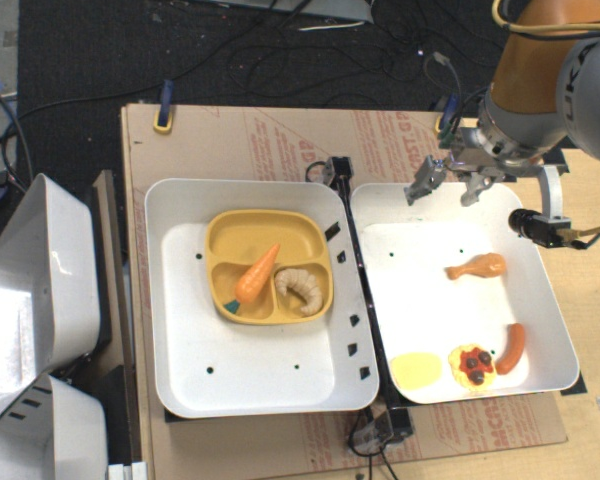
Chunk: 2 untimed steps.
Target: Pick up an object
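**Status: approach phase, nothing picked yet**

Candidate obj: chicken drumstick, lying flat in the right bin, upper-right part of the floor, well apart from the other items. I judge it the easiest target since it sits alone and nearest the tool.

Other items in the same bin, along the near edge: sausage at the right, tilted; small pizza piece just beside it; yellow flat disc to the left of that.

Left bin bears a yellow divided plate w/ a carrot and a shrimp in its lower compartments. Both are harder picks, in my judgement, bc of the plate walls.

Gripper hovers over the far rim of the right bin, above and left of the drumstick. Fingers spread apart, nothing between them.

Step in hand: pre-grasp positioning. Next move calls for:
1. Translate toward the near side and slightly right, until centred over the drumstick.
2. Align fingers across its narrow axis.
3. Descend, close, lift.

Risk, est.: drumstick may slide on the smooth bin floor.
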Available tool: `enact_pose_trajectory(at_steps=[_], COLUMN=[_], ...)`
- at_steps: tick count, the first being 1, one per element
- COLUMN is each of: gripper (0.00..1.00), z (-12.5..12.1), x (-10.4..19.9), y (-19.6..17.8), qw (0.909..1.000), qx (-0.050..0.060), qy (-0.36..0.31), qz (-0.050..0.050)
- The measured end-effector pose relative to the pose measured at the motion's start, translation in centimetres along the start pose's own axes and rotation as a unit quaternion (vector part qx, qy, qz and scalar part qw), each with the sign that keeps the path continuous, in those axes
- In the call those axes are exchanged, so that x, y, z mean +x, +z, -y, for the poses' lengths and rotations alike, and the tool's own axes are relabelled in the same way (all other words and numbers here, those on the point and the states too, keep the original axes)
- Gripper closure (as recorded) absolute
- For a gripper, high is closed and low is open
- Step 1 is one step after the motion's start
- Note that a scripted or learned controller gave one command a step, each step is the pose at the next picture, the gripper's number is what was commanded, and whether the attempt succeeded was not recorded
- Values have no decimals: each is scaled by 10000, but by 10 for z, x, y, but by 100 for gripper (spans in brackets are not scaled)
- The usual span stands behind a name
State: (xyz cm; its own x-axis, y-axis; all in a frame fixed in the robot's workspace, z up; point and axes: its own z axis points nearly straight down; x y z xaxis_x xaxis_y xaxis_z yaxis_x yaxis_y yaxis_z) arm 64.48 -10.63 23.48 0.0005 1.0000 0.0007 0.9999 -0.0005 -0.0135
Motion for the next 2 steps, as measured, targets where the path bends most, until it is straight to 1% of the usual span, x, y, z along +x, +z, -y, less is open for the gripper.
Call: enact_pose_trajectory(at_steps=[1,2], gripper=[0,0], z=[-2,4], x=[0,1], y=[-8,37], qw=[10000,10000], qx=[-66,-45], qy=[-10,3], qz=[6,3])
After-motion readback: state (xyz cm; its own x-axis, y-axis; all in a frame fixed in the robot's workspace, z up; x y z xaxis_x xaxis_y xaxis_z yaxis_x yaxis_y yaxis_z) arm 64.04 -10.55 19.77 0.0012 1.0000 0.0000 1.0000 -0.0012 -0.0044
